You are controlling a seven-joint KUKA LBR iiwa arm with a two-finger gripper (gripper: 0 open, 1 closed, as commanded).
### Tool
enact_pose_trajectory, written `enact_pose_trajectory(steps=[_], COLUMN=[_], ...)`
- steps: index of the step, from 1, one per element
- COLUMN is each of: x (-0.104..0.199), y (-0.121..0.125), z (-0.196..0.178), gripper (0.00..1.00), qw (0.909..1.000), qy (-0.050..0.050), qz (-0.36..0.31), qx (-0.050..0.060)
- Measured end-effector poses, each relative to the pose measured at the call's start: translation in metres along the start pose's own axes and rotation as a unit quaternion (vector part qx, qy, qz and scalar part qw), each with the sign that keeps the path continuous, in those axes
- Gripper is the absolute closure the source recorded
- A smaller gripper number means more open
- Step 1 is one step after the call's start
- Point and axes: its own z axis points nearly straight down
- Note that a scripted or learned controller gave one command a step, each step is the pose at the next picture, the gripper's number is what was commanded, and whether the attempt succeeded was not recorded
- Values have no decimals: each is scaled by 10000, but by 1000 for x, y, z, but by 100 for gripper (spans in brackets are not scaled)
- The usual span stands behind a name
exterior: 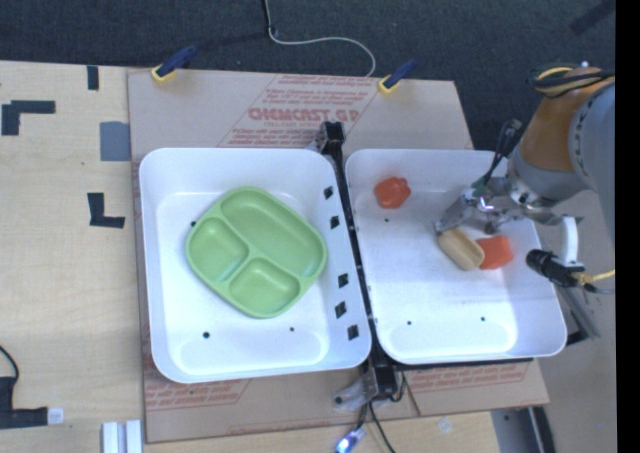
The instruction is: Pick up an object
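Observation:
In the right bin [450,336] lie three small objects. An orange-red lump [392,192] rests near the bin's upper left. A tan cylinder-like piece [461,249] lies at the middle right, touching a small orange-red block [495,252] on its right. My gripper [482,213] hangs low just above these two, at their upper edge, with the grey arm and its orange band [552,131] reaching in from the right. Nothing shows held in it.
The left bin [170,341] holds a green divided plate [256,251]. A black divider with clips [345,241] runs between the bins. A black fitting on the arm [545,263] sits over the right bin's right rim.

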Motion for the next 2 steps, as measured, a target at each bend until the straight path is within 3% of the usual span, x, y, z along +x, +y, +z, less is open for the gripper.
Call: enact_pose_trajectory(steps=[1,2], x=[4,73], y=[58,-1], z=[1,-71], gripper=[0,0], qw=[10000,10000], qy=[5,14], qz=[-33,-35], qx=[-10,18])
